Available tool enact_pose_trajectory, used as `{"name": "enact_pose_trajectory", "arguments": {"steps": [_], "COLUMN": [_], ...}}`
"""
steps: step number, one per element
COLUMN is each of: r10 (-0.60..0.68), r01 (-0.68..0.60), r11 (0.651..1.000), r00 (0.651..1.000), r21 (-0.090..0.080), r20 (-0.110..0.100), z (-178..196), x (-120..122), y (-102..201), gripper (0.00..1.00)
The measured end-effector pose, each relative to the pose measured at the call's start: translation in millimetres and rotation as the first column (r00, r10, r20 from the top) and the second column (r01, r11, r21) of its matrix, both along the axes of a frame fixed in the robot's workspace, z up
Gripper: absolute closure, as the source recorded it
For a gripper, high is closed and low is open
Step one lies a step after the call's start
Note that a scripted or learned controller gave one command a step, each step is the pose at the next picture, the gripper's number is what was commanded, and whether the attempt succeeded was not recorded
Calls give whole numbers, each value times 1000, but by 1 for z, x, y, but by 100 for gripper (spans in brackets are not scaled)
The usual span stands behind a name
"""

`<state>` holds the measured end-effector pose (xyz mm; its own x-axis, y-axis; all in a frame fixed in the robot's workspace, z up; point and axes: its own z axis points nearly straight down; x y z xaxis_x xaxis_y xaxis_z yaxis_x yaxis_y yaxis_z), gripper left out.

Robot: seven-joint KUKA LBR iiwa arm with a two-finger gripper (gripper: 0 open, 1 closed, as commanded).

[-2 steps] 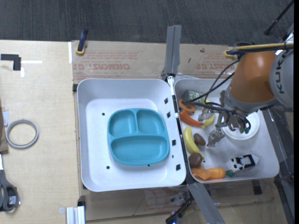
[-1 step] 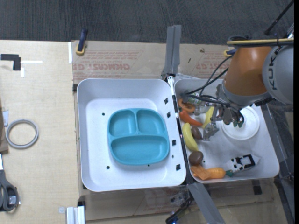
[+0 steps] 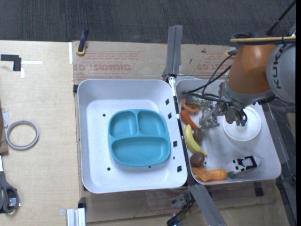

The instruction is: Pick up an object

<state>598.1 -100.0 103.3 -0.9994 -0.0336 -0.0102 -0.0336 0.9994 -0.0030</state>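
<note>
My gripper (image 3: pixel 212 117) hangs over the back left part of the right bin (image 3: pixel 268 166), under the orange wrist band. Just left of it lie a red-orange piece (image 3: pixel 189 118) and a yellow banana (image 3: pixel 191 139). A brown round item (image 3: pixel 197 159) and an orange carrot (image 3: pixel 210 174) sit near the bin's front left. A white bowl (image 3: pixel 243 127) rests right of the gripper. A black-and-white toy (image 3: pixel 244 164) lies at the front. Nothing can be seen between the fingers.
The left bin (image 3: pixel 89 140) holds a blue divided plate (image 3: pixel 139 137). A grey tape ring (image 3: pixel 20 134) and scissors (image 3: pixel 7 197) lie on the bench at far left. A grey divider post (image 3: pixel 174 51) stands between the bins at the back.
</note>
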Motion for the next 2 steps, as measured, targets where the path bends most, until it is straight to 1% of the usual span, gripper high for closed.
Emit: {"name": "enact_pose_trajectory", "arguments": {"steps": [1, 2], "r10": [0, -87], "r01": [0, 87], "r11": [1000, 996], "r00": [1000, 996], "r21": [0, 2], "r20": [0, -5], "z": [0, -10], "x": [0, 19], "y": [0, 5], "gripper": [0, 0]}}
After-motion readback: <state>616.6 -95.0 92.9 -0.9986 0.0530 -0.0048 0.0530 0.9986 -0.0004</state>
